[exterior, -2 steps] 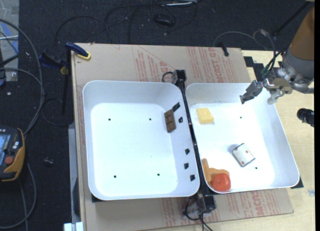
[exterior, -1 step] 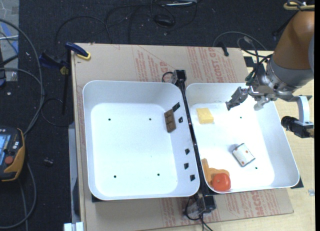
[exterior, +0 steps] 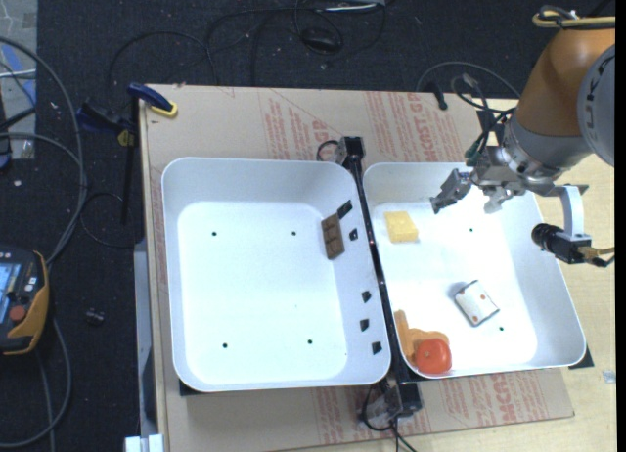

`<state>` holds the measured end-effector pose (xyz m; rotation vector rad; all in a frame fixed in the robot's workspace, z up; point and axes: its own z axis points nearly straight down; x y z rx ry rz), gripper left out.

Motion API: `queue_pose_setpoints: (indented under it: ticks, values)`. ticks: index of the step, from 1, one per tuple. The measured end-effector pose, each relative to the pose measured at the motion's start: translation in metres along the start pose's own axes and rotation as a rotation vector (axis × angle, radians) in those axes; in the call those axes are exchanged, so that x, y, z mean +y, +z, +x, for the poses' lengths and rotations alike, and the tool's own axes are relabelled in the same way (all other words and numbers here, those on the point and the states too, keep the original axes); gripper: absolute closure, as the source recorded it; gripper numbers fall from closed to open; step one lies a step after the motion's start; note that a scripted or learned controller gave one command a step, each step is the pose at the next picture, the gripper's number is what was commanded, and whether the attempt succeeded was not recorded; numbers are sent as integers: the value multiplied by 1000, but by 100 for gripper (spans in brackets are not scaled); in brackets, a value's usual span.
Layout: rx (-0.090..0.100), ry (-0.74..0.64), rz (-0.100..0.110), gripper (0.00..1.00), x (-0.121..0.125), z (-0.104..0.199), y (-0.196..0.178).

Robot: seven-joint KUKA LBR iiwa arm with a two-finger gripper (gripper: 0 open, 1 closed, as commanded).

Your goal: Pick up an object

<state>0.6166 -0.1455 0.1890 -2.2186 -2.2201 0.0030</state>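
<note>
Left of the gripper (exterior: pixel 469 194), across the divider, one brown block (exterior: pixel 333 238) lies in the left bin (exterior: pixel 196 186), long axis running top to bottom. Right bin (exterior: pixel 558 338) holds three things: one yellow block (exterior: pixel 401 226) just left of the spread, empty fingers, one tomato (exterior: pixel 431 353) well below (orange piece beside it), one white box (exterior: pixel 475 302) below, tilted diagonally.

blue clamp (exterior: pixel 147 100) (yellow-tipped), black cables (exterior: pixel 245 24)

White bins (exterior: pixel 196 196) hold a yellow block (exterior: pixel 402 227) and red-orange toy (exterior: pixel 431 353).
</note>
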Motion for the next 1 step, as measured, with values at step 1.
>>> queue_pose_setpoints:
  ticks: [1]
  values:
    - [0,0,-2,0,-41,17,6]
